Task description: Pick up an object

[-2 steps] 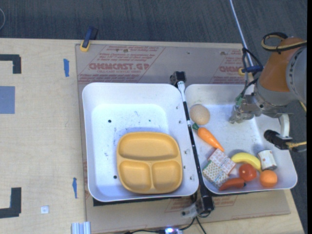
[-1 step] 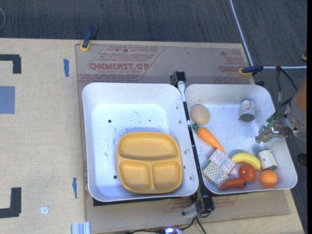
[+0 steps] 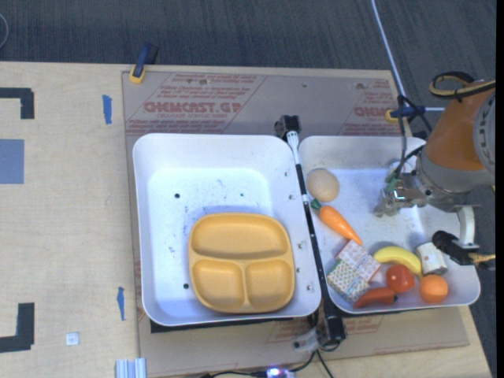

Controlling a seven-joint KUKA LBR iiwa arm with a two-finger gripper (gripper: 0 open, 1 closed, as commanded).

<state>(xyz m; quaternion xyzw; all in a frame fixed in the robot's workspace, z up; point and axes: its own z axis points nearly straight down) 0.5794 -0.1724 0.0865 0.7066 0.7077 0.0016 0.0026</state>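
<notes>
Nothing lifted yet. Gripper (image 3: 391, 198) low over right bin's (image 3: 358, 160) bare middle (finger state impossible to tell). Carrot (image 3: 340, 222), egg (image 3: 322, 185), banana (image 3: 398, 257) and tomato (image 3: 399, 278) untouched toward near edge.

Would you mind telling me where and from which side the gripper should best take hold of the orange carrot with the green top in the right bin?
Probably across the thick upper half of the orange carrot, coming straight down from above. It lies flat on the floor of the right white bin, slanting from its green end down to its tip, with bare floor along both long sides, so fingers should close across its width.
</notes>
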